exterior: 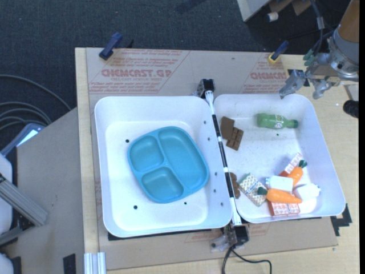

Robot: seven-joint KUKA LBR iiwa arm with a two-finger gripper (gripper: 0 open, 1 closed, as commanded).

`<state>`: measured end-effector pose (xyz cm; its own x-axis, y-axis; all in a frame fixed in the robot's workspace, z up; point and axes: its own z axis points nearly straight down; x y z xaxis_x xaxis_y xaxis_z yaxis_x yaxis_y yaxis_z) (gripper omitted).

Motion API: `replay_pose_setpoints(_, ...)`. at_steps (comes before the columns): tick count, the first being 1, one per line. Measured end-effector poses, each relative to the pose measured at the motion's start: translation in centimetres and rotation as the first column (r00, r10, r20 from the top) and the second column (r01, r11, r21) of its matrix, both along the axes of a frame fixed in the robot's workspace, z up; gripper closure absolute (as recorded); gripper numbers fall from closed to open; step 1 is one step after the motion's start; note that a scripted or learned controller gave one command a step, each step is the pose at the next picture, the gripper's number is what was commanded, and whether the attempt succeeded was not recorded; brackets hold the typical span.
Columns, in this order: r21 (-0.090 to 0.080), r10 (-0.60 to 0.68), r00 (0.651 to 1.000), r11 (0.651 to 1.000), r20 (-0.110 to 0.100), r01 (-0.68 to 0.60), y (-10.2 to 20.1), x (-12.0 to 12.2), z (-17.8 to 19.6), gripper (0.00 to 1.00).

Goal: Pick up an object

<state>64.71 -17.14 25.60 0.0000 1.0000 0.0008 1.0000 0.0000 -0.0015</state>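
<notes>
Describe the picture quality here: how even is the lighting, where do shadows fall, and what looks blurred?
Camera view: soft, even light; the blue divided plate casts a faint shadow, the green bottle almost none; mild glare on the white bin rims; the gripper looks slightly soft.

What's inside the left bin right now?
One thing: a blue divided plate lying flat in the left bin, its three compartments bare. Whatever might sit under the plate is covered.
</notes>
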Motion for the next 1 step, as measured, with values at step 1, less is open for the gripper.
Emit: replay_pose_setpoints(1, 0.0, 0.0, 1.0, 1.0, -0.002, 0.0, 2.18, -4.4, -16.65, 0.0)
